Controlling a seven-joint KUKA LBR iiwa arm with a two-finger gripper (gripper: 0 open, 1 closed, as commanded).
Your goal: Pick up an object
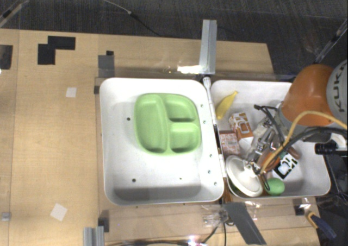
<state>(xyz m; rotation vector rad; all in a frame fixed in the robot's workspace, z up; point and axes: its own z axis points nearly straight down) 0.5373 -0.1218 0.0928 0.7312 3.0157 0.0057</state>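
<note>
White bowl (243, 175), shallow and tilted, lies at the lower left of the right bin (304, 189), touching a green ball (275, 186). Gripper (255, 164) hangs over its rim; cables blur the jaws, so I cannot tell their state. Green tray (166, 123) fills the left bin (117, 147).
</note>
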